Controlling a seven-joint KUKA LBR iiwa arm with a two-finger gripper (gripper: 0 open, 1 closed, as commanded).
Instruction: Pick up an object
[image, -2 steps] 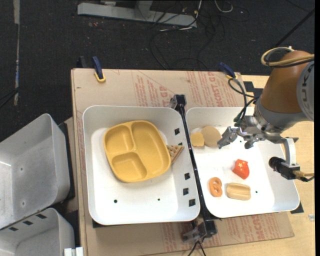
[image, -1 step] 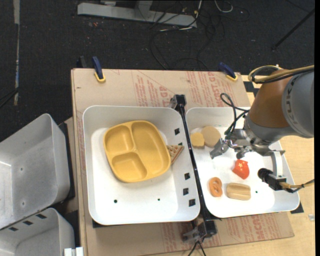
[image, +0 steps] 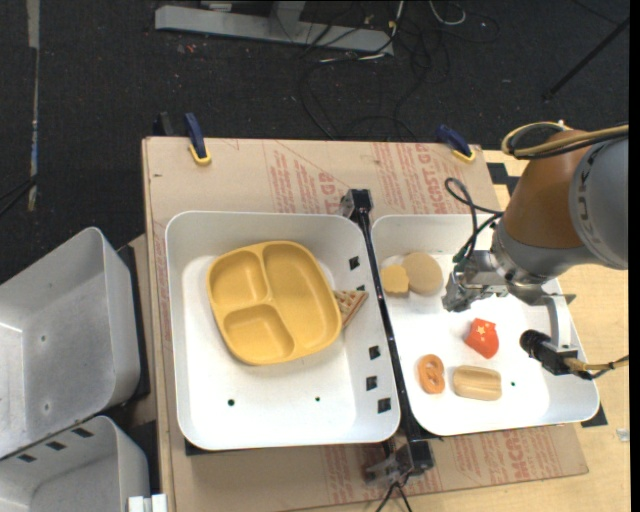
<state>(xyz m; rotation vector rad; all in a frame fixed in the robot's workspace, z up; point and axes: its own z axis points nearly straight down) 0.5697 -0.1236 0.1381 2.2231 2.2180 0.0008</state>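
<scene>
The right bin (image: 560, 405) holds several toy foods: a small yellow piece (image: 395, 279) beside a round tan bun (image: 423, 272) at the back, a red strawberry-like piece (image: 482, 337) in the middle, and an orange pretzel-shaped piece (image: 431, 373) next to a tan bread loaf (image: 476, 383) at the front. My gripper (image: 463, 296) hangs low over the right bin, just right of the bun and up-left of the red piece. Nothing shows between it and the bin floor.
The left bin (image: 200, 400) carries a yellow divided plate (image: 272, 300) with a small tan waffle-like piece (image: 349, 301) against its right rim. A black divider (image: 378, 320) runs between the bins. The grey arm with its orange band (image: 545, 205) comes in from the right.
</scene>
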